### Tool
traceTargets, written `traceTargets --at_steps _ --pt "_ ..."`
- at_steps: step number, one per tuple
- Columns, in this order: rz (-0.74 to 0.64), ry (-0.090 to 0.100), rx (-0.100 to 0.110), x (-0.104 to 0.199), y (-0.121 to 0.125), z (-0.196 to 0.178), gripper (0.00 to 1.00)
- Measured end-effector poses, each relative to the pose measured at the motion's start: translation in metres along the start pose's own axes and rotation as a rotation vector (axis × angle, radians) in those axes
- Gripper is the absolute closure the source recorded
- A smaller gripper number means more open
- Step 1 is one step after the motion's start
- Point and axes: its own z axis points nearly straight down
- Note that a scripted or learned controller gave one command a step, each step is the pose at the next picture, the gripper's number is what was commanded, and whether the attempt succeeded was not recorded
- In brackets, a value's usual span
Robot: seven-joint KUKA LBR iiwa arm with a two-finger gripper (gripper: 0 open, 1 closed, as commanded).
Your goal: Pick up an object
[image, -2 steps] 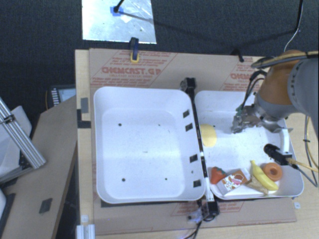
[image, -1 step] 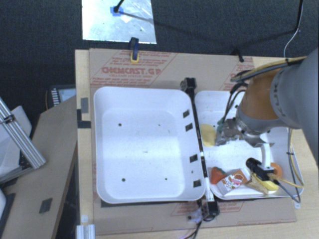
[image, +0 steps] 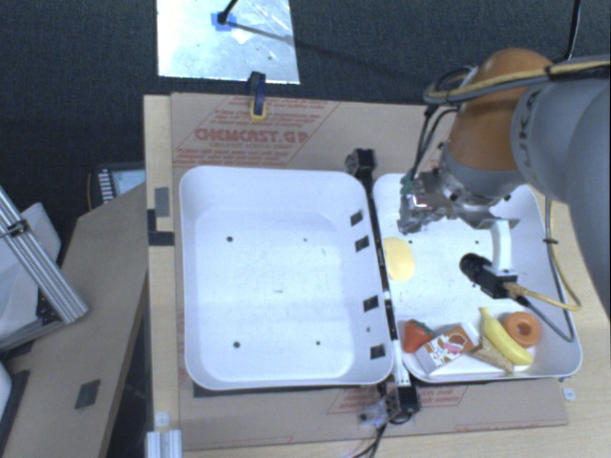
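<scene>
- Lying nearest the camera, along the lower edge of the right bin, are the candidate objects: a red piece, a small printed packet, a banana and an orange round piece, all crowding together at lower right of the frame.
- Sitting a little farther up, near the divider between the bins, is a pale yellow disc, apart from the cluster.
- Hovering just above the disc, toward the upper part of the right bin, is the gripper; nothing is showing between its fingers, and whether they are parted or closed cannot be told.
- Judging the step: the arm is approaching, with no object lifted yet; the next move is calling for a descent centred on one object.
- Resting at centre left, the left bin is bearing nothing relevant.
</scene>
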Motion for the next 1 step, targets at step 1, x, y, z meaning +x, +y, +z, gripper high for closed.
traceTargets --at_steps 1 --pt "0.000 0.001 0.009 0.0928 -0.0317 -0.0417 1.00"
